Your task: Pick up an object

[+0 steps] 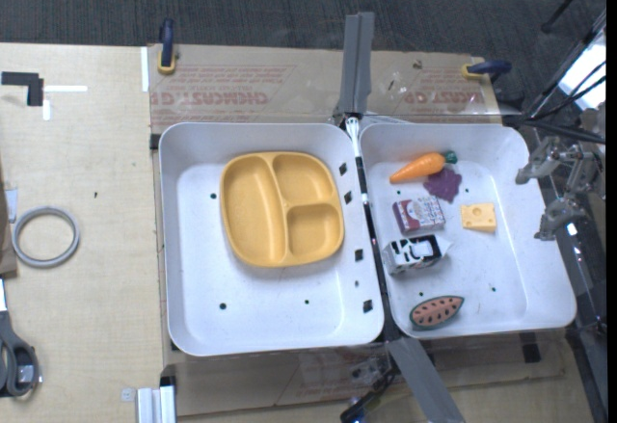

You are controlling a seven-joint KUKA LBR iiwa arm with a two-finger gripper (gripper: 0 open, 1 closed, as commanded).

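Pale wooden worktop [87, 151] against a dark floor, with two white bins side by side. At the lower left of the frame, a grey tape roll [43, 236] lying flat on the wood.

In the right bin [540, 310], nearest the bottom edge, a watermelon slice [436, 311], well apart from the rest. Just above it a black-and-white carton [415, 253], then a maroon carton [418, 214] close by, and a cheese wedge [478, 217] to its right. Further up, a purple piece [444, 184] almost touching a carrot [420, 167]. In the left bin [169, 248], a yellow divided plate [282, 209], alone.

At the right edge of the frame, beyond the bin wall, what seems to be the gripper [554, 190], holding nothing; open or closed, not possible to tell.

Probably the very start: approach not yet begun, no object chosen. Next, need to travel left over the right bin and descend on one object. Cheese wedge or watermelon slice likely easiest, with free space around. Cartons and carrot more risky because of neighbours.
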